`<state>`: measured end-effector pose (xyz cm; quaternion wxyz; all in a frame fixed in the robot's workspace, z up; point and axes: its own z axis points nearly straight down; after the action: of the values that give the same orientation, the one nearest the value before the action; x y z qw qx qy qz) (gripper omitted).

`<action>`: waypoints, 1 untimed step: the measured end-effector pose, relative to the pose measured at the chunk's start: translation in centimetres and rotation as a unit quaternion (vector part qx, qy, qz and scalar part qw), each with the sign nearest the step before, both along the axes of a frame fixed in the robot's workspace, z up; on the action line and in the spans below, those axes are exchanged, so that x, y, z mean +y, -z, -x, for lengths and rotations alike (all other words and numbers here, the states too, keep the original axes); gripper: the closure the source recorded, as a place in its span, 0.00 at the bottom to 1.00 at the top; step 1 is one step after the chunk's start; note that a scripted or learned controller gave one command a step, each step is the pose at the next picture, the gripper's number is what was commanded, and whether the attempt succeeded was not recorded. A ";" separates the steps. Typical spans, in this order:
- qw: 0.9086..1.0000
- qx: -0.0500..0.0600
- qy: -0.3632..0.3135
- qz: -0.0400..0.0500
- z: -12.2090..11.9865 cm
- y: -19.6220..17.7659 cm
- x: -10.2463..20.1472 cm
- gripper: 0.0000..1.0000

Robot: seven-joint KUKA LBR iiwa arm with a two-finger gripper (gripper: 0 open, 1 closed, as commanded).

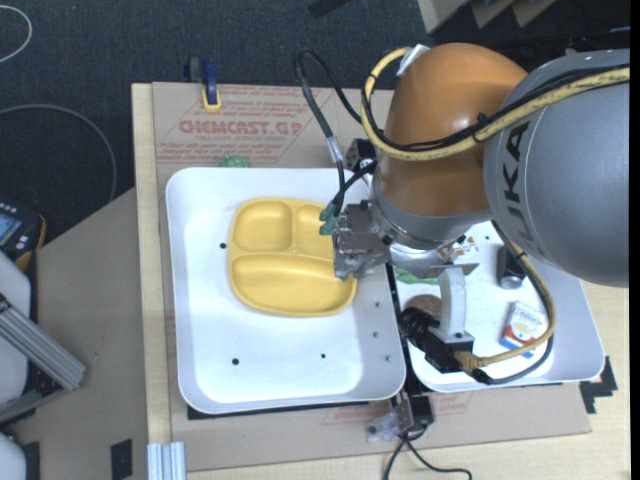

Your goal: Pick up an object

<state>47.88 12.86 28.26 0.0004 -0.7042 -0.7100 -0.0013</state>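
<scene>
In the left half of the frame, a yellow divided plate lies flat in the left bin, towards that bin's upper right, with two small compartments along its upper side and one long one below. The gripper is down at the plate's right rim, right at the edge nearest the divide between the bins; its tip meets or overlaps that rim, but the wrist housing hides the contact, so I cannot tell whether the gripper is spread or clamped on the plate. The grey arm with its orange band covers the upper part of the right bin and much of what lies there. Below it in the right bin, a small white and orange box sits near the right side, with a small dark object just above it and partly under the arm. Both bins rest on a brown cardboard sheet printed with red lettering, and a blue and yellow clamp grips its upper edge.
</scene>
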 end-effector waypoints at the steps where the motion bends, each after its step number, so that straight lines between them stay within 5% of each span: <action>1: 1.000 -0.002 0.006 0.001 -0.1 -4.7 -3.9 1.00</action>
<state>48.02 8.93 32.95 -0.0022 -0.7083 -0.7059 -0.0021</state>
